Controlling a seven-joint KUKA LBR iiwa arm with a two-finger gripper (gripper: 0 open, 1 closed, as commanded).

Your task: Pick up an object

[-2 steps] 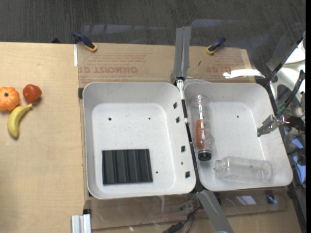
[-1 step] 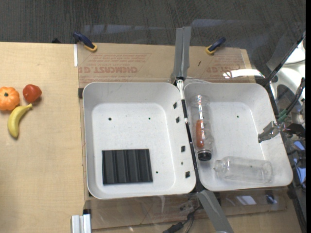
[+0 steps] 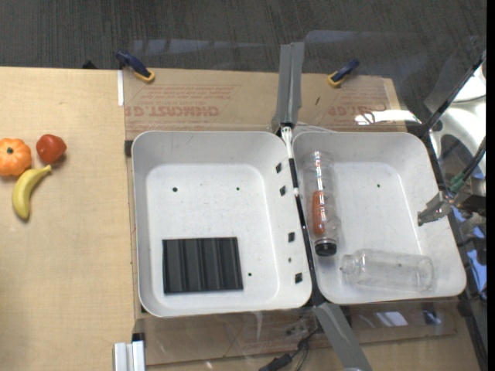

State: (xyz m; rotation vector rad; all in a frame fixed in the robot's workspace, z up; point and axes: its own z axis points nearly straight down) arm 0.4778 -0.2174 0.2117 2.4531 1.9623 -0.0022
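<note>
In the right bin (image 3: 414,157), the clear tube (image 3: 321,202) lies lengthwise, black cap nearest.

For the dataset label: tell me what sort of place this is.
Most likely a robot-picking test bench in a lab. Two shallow white bins sit side by side on clamped cardboard, holding test items such as a clear bottle and a black ribbed block, with toy fruit set aside on the bench.

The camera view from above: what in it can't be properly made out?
- Gripper: at the right bin's right rim, too small and thin to tell its state.
- Arm: cut off by the right edge.
- Clear bottle: transparent, outline faint against white.
- Tube with orange contents: contents too small to identify.
</note>
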